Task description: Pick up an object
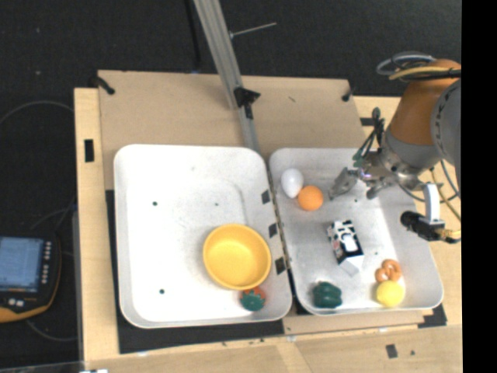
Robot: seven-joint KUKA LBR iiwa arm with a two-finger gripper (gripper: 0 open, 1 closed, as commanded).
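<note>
Claw [357, 183] poised open and empty over the right bin [411, 282], just beside an orange ball [311, 199] and white egg [291, 182] near its back-left corner. A clean pick likely means centring both fingers squarely around the ball before closing.

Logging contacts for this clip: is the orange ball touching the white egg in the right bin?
Apart. The camera view shows a thin strip of bin floor between the orange ball and the white egg.
</note>
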